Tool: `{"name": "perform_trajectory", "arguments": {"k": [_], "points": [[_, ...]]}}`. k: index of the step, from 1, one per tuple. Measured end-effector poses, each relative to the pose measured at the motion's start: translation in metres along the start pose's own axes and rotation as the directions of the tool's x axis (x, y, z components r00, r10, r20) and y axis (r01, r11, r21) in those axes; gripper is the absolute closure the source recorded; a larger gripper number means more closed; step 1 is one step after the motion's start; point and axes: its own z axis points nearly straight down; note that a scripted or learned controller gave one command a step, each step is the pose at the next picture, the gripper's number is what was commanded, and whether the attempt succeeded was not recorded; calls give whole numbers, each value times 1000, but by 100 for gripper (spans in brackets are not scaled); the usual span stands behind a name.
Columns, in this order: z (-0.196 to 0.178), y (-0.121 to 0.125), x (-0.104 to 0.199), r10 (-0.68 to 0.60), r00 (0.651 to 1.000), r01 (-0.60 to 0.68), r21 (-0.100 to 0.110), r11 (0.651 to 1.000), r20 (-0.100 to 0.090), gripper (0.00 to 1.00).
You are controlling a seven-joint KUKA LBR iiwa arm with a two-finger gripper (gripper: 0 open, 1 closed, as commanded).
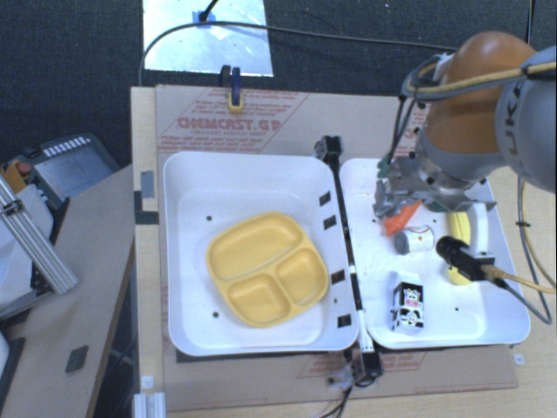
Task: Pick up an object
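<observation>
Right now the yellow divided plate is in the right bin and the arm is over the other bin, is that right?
Not quite. The camera view shows the yellow divided plate in the left bin. The arm is over the right bin, not the plate's bin.

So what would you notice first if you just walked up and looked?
Probably the yellow tray with three compartments, lying alone in the left bin. Next, the big arm with its orange band, hanging over the right bin, where its gripper is low beside an orange carrot. Nearby lie a banana and a small cow-patterned box.
</observation>
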Motion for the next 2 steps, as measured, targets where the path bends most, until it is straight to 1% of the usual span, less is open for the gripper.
{"name": "perform_trajectory", "arguments": {"k": [2], "points": [[7, 37, 108, 0, 1000, 0, -1, 1000, 0, 100]]}}
